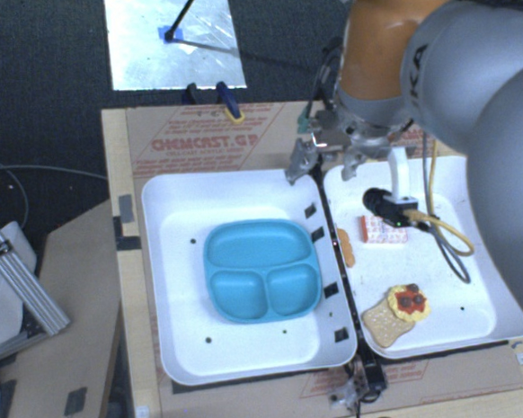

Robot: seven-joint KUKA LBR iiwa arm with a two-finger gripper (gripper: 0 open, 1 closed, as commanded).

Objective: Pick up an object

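Observation:
My gripper hangs under the orange-banded wrist, above the back end of the divider between the two bins. Its two fingers stand open, with nothing between them. In the right bin lie a small red-and-white packet, a slim orange piece next to the divider, and a slice of toast with yellow and red topping near the front. A blue divided plate sits in the middle of the left bin. The gripper is behind and above all of them, touching none.
A black cylinder with a yellow cable hangs from the arm just over the packet. The arm's grey bulk covers the right bin's far right corner. Behind the bins lie cardboard and a shiny sheet.

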